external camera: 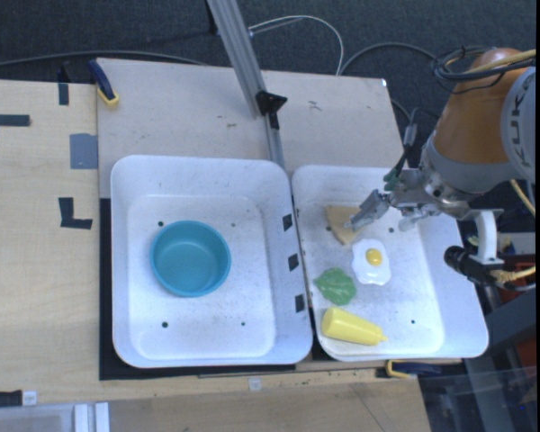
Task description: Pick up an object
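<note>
Gripper (385, 212) hangs over your right bin (450, 331), fingers apart, beside the tan wedge (339, 224); open floor lies near the far rim.

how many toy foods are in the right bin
4: tan piece beside the hand, fried egg below it, green leaf to its left, yellow piece nearest the front. The arm may hide more.

Bench (189, 124) w/ 2 white bins side by side: right bin (450, 327) under gripper (384, 207), left bin (130, 183) well off to gripper's left.
</note>
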Controlling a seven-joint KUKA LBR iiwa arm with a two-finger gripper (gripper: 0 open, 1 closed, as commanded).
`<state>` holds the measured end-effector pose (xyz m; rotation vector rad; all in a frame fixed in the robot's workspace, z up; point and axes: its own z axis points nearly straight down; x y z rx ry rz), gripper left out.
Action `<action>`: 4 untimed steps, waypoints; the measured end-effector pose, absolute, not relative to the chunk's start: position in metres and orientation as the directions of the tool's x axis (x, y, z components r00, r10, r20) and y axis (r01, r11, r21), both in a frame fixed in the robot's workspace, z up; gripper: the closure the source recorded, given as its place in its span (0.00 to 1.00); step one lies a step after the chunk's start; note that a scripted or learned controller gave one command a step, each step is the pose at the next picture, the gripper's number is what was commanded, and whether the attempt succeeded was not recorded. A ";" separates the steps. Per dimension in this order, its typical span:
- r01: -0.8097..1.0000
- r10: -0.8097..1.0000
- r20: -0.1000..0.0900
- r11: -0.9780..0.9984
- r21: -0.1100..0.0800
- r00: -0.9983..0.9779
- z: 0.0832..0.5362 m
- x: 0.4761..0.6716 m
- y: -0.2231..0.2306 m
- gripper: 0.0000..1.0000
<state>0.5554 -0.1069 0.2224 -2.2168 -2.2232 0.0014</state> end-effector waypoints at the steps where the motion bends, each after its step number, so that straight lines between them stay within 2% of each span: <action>1: 1.000 1.000 0.001 0.002 -0.002 -0.002 0.222 0.555 -0.107 0.00; 2: 1.000 1.000 0.000 0.000 -0.007 0.000 0.172 0.550 -0.116 0.00; 3: 1.000 1.000 0.001 0.002 -0.009 -0.002 0.118 0.543 -0.106 0.00; 4: 1.000 1.000 -0.002 0.001 0.004 -0.001 0.092 0.544 -0.106 0.00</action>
